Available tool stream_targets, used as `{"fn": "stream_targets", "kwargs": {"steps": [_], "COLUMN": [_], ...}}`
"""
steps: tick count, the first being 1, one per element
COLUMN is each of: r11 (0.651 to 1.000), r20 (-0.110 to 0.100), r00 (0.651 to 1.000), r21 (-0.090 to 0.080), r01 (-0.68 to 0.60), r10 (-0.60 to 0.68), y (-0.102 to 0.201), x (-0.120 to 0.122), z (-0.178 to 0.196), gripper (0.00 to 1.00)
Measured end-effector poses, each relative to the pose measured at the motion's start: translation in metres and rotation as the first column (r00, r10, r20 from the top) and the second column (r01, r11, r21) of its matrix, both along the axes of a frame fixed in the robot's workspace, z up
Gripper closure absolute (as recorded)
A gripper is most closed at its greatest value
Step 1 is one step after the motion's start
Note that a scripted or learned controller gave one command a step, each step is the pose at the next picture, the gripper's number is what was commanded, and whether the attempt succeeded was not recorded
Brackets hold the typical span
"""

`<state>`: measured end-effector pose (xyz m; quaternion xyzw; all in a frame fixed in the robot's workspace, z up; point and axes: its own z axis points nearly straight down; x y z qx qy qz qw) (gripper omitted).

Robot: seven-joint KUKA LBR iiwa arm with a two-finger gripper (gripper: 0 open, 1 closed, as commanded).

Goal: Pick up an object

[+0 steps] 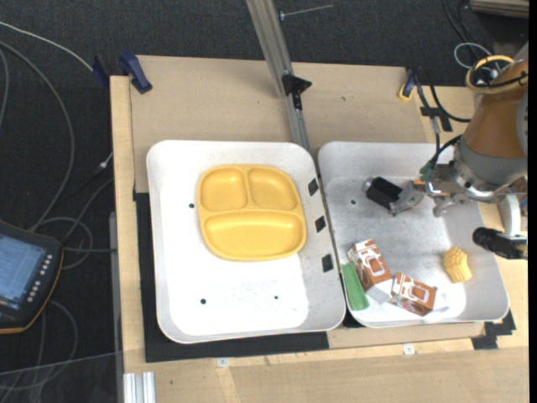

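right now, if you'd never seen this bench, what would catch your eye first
The big yellow divided plate in the left bin stands out first. Next comes the grey arm with its orange band, reaching over the right bin, where two orange-and-white cartons and a small yellow lump lie near the front edge.

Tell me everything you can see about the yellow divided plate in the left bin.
The yellow plate is a rounded rectangle that looks like smooth plastic, moulded into three compartments: two smaller ones side by side along its far edge, one wide one along its near edge. It lies flat, open side up, on the floor of the left white bin, in its far half, apart from the walls. Only the bin floor touches it.
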<state>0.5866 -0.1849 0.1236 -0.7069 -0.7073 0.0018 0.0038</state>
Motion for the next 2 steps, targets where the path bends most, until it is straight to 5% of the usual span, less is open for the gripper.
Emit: {"fn": "stream_targets", "kwargs": {"steps": [1,2], "r11": [1.000,1.000], "r20": [0.001,0.008], "r00": [1.000,1.000], "r21": [0.000,-0.001], "r01": [0.000,0.000], "r10": [0.000,0.000], "y": [0.001,0.001], "x": [-0.001,0.001], "z": [-0.033,-0.019], "gripper": [0.00,1.00]}}
